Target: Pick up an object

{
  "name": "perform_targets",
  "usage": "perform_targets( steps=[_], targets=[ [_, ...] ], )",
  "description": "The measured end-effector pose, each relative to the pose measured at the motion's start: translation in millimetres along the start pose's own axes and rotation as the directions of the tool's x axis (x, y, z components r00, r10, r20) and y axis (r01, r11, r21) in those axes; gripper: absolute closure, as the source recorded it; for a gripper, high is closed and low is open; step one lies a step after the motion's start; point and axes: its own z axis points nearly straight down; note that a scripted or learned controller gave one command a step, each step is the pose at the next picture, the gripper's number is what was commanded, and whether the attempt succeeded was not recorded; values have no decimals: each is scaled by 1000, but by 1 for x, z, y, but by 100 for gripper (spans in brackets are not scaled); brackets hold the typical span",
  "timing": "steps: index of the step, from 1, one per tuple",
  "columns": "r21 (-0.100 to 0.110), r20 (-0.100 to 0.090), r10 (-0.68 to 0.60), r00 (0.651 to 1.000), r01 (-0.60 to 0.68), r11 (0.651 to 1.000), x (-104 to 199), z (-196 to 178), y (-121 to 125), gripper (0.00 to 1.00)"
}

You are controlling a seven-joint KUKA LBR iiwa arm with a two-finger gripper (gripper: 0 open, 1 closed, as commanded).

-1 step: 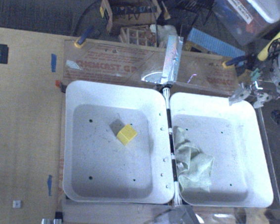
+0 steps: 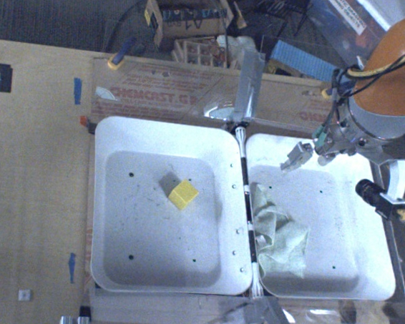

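A small yellow block (image 2: 184,194) lies in the left bin (image 2: 118,142), touching a grey block (image 2: 169,183) at its upper left. A crumpled pale cloth (image 2: 277,234) lies in the right bin (image 2: 349,274), against its left wall. My gripper (image 2: 311,156) hangs over the back part of the right bin, above and to the right of the cloth. It is open, and nothing shows between its fingers (image 2: 296,157).
The two bins meet at a central rim (image 2: 245,198). A cardboard sheet (image 2: 167,89) and a metal bracket (image 2: 248,83) lie behind them. A black knob (image 2: 372,193) on the arm overhangs the right bin's right side. Clutter sits beyond the bench's far edge.
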Motion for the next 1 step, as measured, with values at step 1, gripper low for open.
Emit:
perform_targets(
  steps=[1],
  targets=[
    [0, 0, -260, 966, 260, 966, 102, 64, 38, 0]
  ],
)
